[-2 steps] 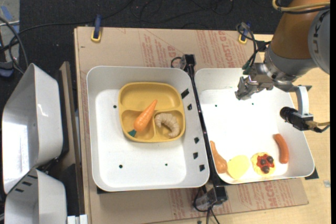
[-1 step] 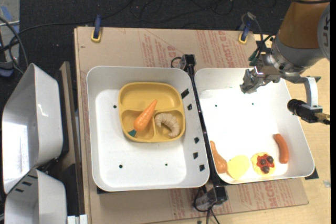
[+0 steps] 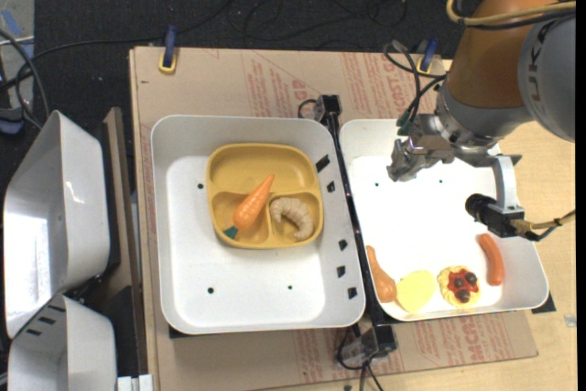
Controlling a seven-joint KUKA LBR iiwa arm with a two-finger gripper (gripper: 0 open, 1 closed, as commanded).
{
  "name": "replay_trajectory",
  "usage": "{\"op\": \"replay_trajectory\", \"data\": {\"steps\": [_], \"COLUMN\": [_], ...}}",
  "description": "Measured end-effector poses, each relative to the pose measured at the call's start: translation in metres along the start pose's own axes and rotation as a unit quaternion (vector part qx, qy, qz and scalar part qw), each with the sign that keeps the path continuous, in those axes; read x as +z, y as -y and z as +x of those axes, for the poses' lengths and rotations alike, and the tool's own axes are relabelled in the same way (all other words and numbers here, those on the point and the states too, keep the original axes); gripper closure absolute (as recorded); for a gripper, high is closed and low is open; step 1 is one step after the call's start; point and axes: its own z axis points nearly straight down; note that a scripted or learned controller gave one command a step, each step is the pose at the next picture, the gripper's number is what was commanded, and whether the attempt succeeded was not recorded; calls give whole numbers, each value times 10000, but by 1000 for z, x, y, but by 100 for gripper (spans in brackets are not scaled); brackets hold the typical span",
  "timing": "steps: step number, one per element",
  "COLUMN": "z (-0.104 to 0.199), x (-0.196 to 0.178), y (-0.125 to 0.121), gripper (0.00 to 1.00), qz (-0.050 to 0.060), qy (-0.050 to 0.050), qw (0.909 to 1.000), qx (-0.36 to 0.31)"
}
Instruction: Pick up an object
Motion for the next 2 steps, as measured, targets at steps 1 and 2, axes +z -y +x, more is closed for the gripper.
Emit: {"op": "replay_trajectory", "data": {"steps": [1, 2], "z": [50, 99], "x": [12, 22], "y": [22, 43], "gripper": [100, 100], "qz": [5, 6], "qy": [-2, -2], "qw": [10000, 10000], "qx": [-2, -5]}}
